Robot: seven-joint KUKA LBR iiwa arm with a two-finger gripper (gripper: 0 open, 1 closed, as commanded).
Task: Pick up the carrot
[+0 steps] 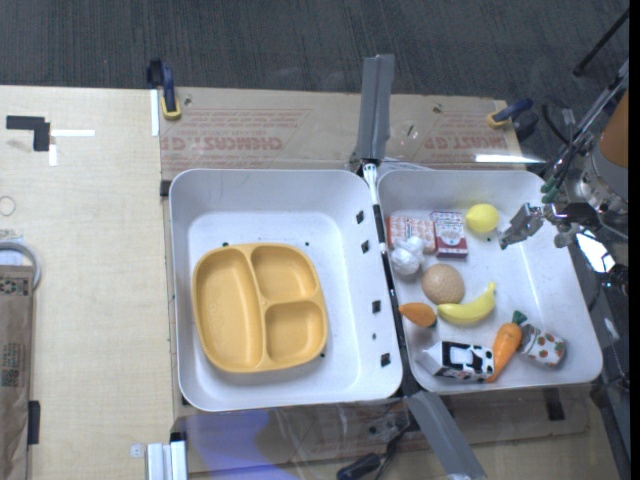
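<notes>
We see the arm only partly: it is cut off at the right edge, with a bit of orange showing near the top right. The gripper (548, 224) hangs over the right part of the right bin (575, 298), near the lemon (483, 218); its fingers look spread apart with nothing between them, though the metal parts are small and blurry.

The carrot (507, 344) lies in the right bin's front right area, well apart from the gripper. Its long axis runs diagonally: green top toward the upper right, orange tip toward the lower left. The tip touches or overlaps the black-and-white carton (461, 360); we can't tell which. Just right of the carrot sits a small spotted packet (543, 347), hard to make out.

Also in that bin: a banana (470, 308), a round brownish thing (442, 284), an orange oval item (418, 314), a red-and-white box (450, 233), and pale items (406, 243) by the divider, unclear. The left bin (200, 218) holds a yellow divided tray (222, 313).
</notes>
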